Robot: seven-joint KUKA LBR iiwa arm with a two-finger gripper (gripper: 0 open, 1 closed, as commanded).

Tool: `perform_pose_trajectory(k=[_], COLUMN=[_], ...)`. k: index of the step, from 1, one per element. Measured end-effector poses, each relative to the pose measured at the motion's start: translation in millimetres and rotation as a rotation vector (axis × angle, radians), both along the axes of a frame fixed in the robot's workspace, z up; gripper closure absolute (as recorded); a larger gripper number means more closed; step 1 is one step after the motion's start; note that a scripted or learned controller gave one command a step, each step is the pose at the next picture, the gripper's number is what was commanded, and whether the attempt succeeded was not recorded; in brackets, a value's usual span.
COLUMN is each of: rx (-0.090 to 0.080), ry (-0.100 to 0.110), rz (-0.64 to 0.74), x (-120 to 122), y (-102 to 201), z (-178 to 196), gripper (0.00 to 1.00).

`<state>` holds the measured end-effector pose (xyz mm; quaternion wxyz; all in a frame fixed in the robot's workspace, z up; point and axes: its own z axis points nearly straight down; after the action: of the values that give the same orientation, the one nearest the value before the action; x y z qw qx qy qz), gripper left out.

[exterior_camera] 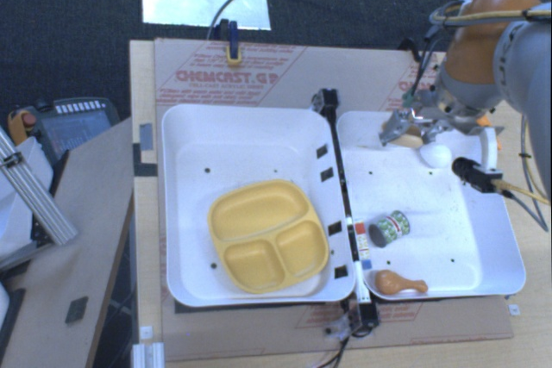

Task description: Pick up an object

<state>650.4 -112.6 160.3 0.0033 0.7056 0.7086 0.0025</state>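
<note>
From the fixed camera above the surface (147,185), the tool (412,127) sits low at the far end of the right bin (492,267), its metal fingers (395,130) looking splayed around a small tan object (411,137) that is mostly hidden beneath them; whether they actually pinch it I cannot tell, so nothing can be counted as held. Just beside the tool, toward the near side, lies a white egg-shaped piece (435,155), which I judge to be light, hard and smooth, likely to roll or squirt out of a pinch unless taken across its narrow middle. Further down the same bin lies a small can (390,227) on its side with a green and white label; it looks stiff and light, and a grip across its round body should suit it, though it may roll. Near the bin's front corner rests an orange drumstick-shaped toy (398,282), probably plastic and light, best taken at its thick end, not the thin handle. The left bin (185,142) holds a yellow divided tray (269,233), wide, flat and rigid, with three hollow sections; only its rim offers a hold, so it seems the awkward choice. The tan object under the tool appears the one being attempted.
</note>
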Motion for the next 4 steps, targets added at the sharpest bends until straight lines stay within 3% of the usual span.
perform_pose_trajectory(k=[1, 2, 4], rx=[0.000, 0.001, 0.004], ry=[-0.001, 0.005, 0.006], rz=[0.002, 0.001, 0.006], x=[5.1, 6.1, -1.6], y=[6.6, 6.7, 118.7], z=[62.9, 69.0, 75.7], gripper=[1.00, 1.00, 1.00])
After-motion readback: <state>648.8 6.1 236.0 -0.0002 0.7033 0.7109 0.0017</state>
